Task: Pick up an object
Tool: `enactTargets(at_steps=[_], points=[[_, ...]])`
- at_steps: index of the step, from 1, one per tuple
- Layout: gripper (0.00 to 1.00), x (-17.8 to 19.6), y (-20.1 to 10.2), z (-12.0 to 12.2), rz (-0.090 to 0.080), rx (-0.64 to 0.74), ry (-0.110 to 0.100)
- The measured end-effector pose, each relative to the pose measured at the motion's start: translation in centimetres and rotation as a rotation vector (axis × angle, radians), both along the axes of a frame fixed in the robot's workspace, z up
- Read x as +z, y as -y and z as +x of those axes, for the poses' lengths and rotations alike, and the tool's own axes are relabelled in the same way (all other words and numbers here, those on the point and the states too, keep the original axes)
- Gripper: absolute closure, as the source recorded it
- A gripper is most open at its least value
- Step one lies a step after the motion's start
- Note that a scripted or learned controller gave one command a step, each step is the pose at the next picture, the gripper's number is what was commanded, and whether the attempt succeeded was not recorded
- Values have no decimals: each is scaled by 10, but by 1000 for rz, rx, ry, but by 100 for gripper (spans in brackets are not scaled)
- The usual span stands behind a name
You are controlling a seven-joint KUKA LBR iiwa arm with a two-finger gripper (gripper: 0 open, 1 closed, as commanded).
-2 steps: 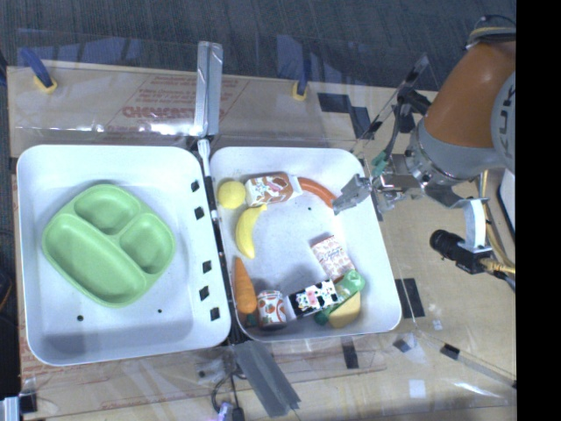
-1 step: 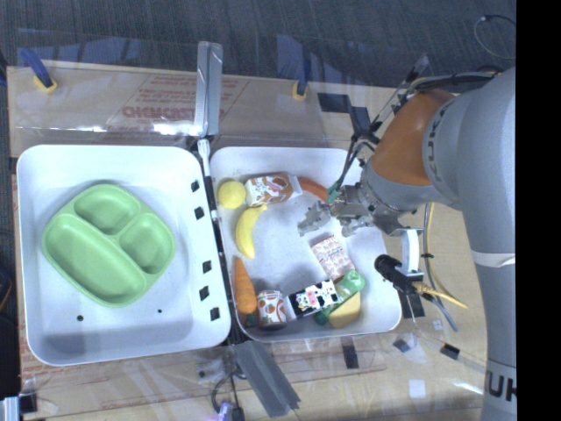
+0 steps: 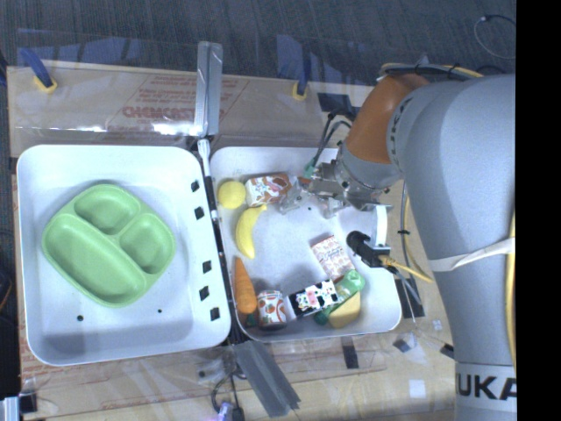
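Metallic end effector [image 3: 308,185] over right bin [image 3: 289,158], grip state unclear; curved banana [image 3: 246,231] nearby.

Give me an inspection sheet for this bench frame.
Surface: two white bins side by side, left bin, right bin.
Job's things: in the right bin, lemon, banana, carrot, small carton, cow-print carton, can, green bottle, snack packet.
Clutter: green divided plate in the left bin.
Hand: hand low over the right bin's far side, beside the snack packet; grip unclear.
Cables: cables along the arm.
Surroundings: dark floor, taped plastic sheet.
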State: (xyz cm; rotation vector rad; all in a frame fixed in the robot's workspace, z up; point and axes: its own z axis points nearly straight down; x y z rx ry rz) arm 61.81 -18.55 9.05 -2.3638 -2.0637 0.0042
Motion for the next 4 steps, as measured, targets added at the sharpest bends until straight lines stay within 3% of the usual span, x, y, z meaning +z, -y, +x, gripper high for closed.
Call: enactTargets(at_steps=[1,2,3,4], points=[[100,9,-1,0,1,6,-2],[100,0,-53,-6,0,-380,-5],[0,0,-52,-6,0,-380,-5],[100,8,-54,-6,1,-373,-11]])
